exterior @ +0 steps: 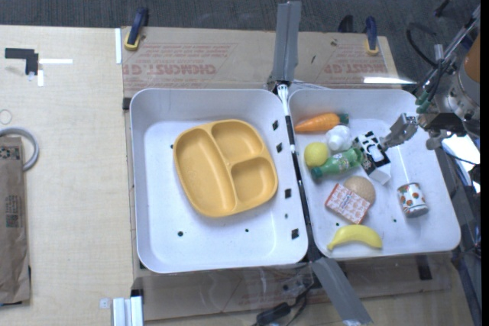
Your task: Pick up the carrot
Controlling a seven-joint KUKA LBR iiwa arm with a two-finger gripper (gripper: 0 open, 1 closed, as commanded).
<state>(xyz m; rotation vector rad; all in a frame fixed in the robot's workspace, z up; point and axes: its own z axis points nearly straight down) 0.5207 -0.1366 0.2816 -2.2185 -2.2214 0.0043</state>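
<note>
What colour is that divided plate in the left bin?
Yellow-orange all over, plain; the divided plate shows clearly in the camera view.

bench: pale wooden bench top (61, 164) | on it: flat brown printed cardboard sheet (206, 57) under two shallow white plastic bins, left bin (153, 240) and right bin (439, 233) touching side by side | left edge: brown paper bag (14, 217) lying flat | near it: grey metal ring (29, 145)
</note>
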